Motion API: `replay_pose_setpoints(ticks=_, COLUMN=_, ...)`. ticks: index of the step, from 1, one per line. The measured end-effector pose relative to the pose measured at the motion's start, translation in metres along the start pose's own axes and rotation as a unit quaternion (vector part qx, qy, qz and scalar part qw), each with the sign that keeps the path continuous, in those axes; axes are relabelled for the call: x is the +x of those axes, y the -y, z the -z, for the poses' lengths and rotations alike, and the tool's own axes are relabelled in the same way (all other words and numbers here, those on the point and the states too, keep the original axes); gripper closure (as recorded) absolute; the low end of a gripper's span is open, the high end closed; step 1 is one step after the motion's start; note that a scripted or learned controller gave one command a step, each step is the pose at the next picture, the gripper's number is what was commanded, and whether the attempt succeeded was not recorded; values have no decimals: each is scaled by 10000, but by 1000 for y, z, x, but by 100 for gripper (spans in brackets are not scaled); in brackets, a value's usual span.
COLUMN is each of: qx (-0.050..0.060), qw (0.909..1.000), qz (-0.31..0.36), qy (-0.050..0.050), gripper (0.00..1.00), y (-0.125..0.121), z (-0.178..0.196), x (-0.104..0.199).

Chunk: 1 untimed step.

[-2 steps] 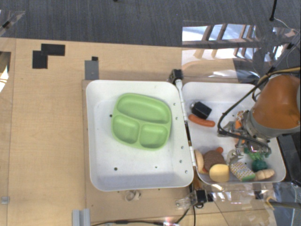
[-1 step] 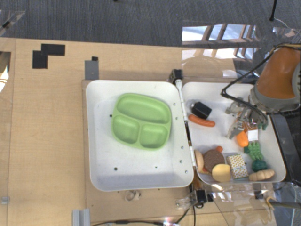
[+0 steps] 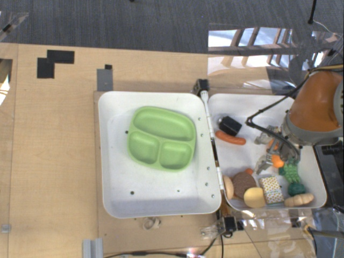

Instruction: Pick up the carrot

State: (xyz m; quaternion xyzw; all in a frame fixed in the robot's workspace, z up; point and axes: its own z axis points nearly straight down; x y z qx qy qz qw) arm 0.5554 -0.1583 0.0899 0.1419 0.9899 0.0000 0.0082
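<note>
Down in the right bin (image 3: 317,176), the gripper (image 3: 273,159) hangs low over the toys, its metal fingers (image 3: 264,164) spread apart and pointing toward the bin floor. Between them sits an orange piece with green leaves just to its right, which reads as the carrot (image 3: 278,162); the fingers stand on either side of it, but at this size I cannot tell whether they press on it or only straddle it. The carrot's green top (image 3: 291,172) lies just beside the fingers on the right. The grey arm with its orange band (image 3: 318,104) reaches in from the right and covers that bin's upper right corner.

Other toys crowd the near end of the same bin (all close together): a brown round piece (image 3: 244,181), a pale yellow lump (image 3: 254,196) touching it, a small patterned box (image 3: 271,189), a dark green item (image 3: 296,188) and a tan peanut-shaped piece (image 3: 299,200) against the front wall. Farther back, well apart from the gripper, a red sausage (image 3: 231,138) lies beside a black block (image 3: 230,126).

The left bin (image 3: 115,198) holds a green divided plate (image 3: 161,137), lying flat near its middle. Both bins rest side by side on the wooden bench (image 3: 48,160)
</note>
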Motion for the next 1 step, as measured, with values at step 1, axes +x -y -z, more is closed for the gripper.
replay_pose_setpoints(ticks=1, qx=-12, qw=9997, qz=246, qy=8, gripper=0, y=-58, z=0, x=9)
